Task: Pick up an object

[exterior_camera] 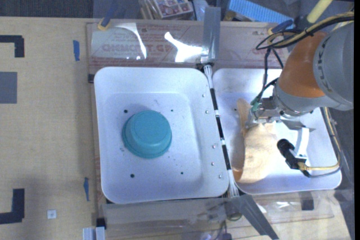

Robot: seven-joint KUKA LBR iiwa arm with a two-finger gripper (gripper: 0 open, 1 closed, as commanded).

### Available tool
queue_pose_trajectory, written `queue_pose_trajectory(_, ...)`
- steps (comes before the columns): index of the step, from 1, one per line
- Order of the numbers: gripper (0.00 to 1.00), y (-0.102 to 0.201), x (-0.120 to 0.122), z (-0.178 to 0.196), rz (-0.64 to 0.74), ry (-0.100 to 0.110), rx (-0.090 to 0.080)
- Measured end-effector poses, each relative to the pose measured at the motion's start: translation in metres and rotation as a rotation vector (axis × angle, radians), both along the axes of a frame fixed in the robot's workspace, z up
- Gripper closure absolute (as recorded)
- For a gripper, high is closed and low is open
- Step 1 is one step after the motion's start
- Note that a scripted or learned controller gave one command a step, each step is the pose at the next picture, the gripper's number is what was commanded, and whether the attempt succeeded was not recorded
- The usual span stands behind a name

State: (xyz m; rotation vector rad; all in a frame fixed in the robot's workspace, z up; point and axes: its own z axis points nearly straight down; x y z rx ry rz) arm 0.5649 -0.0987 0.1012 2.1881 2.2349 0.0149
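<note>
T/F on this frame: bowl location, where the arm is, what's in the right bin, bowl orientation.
1. The teal bowl sits in the left bin. True.
2. The arm is over the left bin. False: it is over the right bin.
3. A tan object lies in the right bin. True.
4. The bowl touches the tan object. False: they lie in separate bins, apart.
5. The gripper is beside the bowl. False: it is above the tan object's upper end.
</note>
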Motion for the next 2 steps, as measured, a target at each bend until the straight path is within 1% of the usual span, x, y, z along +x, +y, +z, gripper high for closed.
queue_pose_trajectory(1, 1.00, -0.0541, -0.0246, -0.0107, -0.003, 0.006, 0.000)
queue_pose_trajectory(2, 0.00, -0.0544, -0.0247, -0.0111, -0.004, 0.006, 0.000)
